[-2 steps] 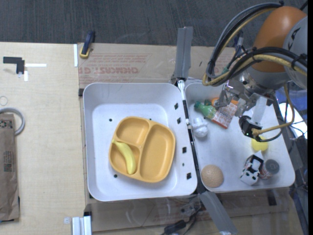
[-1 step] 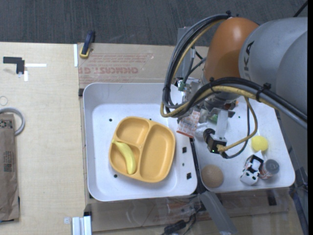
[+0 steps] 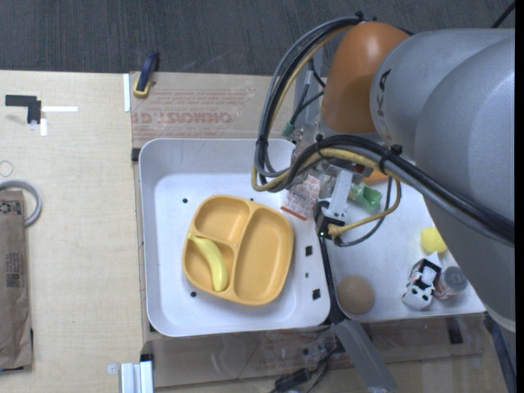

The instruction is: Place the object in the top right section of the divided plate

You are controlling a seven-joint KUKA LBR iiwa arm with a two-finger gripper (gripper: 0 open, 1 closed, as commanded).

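Within the left white bin (image 3: 155, 244) sits a yellow divided plate (image 3: 266, 256), and a yellow banana (image 3: 211, 262) lies curved in its lower-left section — touching the plate floor. Over the seam between the two bins hangs the gripper (image 3: 315, 195), wrapped in black cables; whether its fingers are spread or pressed together cannot be told. Across the right bin (image 3: 385, 244) lie a brown ball (image 3: 355, 294), a yellow piece (image 3: 432, 240), a green item (image 3: 366, 195) and a black-and-white object (image 3: 421, 283) — all well apart from the plate.
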